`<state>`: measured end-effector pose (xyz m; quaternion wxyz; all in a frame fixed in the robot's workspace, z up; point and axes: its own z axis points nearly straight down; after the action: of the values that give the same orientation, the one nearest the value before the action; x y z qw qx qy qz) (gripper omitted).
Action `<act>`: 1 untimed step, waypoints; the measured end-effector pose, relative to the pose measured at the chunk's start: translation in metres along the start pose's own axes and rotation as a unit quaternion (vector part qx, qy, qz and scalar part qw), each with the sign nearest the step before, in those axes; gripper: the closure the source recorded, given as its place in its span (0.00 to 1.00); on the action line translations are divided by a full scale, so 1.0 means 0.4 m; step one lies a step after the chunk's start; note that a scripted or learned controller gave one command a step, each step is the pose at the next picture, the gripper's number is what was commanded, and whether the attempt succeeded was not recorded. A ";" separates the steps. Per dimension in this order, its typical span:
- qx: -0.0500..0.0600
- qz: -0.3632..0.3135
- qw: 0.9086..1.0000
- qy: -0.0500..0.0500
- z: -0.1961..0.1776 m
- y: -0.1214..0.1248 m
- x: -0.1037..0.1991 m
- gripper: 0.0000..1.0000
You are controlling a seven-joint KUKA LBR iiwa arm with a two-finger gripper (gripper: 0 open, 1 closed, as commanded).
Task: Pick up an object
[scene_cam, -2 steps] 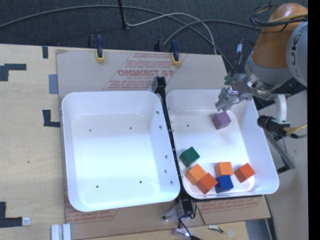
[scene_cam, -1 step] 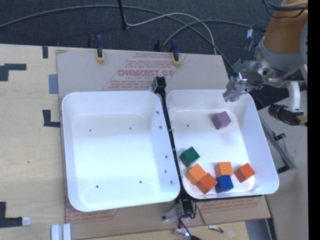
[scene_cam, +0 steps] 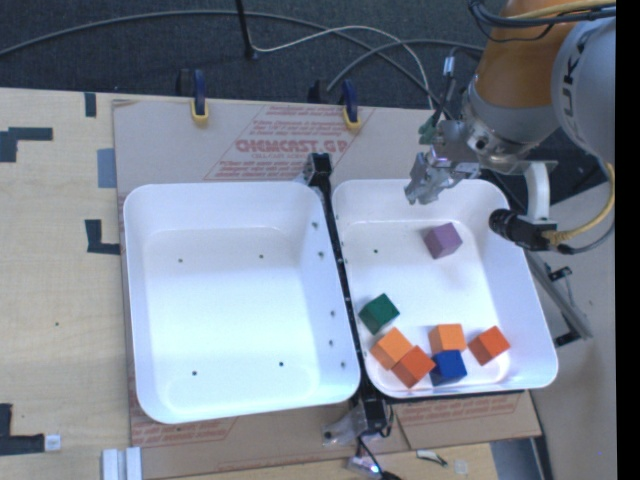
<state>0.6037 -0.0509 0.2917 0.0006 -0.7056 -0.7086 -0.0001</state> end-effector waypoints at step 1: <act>0.001 0.000 1.000 0.000 0.052 -0.013 0.112 1.00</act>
<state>0.5984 -0.0061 0.2711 0.0009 -0.7059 -0.7084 0.0005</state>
